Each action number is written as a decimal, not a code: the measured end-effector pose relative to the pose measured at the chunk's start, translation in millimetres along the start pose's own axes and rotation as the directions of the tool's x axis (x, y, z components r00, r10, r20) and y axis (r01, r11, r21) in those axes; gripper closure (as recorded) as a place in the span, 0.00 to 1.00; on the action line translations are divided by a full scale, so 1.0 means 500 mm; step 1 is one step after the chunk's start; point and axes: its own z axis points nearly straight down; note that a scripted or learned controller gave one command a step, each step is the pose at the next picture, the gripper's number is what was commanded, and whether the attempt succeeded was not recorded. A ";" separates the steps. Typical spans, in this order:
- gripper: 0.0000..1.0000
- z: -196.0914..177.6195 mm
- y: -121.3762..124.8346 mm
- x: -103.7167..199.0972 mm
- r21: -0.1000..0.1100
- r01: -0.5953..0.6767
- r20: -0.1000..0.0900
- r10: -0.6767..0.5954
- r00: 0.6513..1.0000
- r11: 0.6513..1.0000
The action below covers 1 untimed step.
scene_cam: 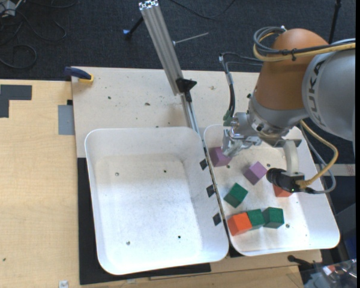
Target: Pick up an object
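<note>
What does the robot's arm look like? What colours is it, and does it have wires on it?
The arm is fat, round and grey, with black KUKA letters and a shiny orange band. Its gripper is small, silvery metal. Thin grey and yellowish cables loop around the wrist.

A robotics lab, set up for grasping trials.

A grey and orange industrial arm reached over a wooden table that carried two shallow white bins side by side, with coloured blocks in the right one. Loose cables lay on dark carpet behind, and an aluminium rail stood at a slant.
</note>
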 end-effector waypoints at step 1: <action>1.00 -0.012 -0.031 0.098 0.001 0.000 0.000 0.000 1.000 1.000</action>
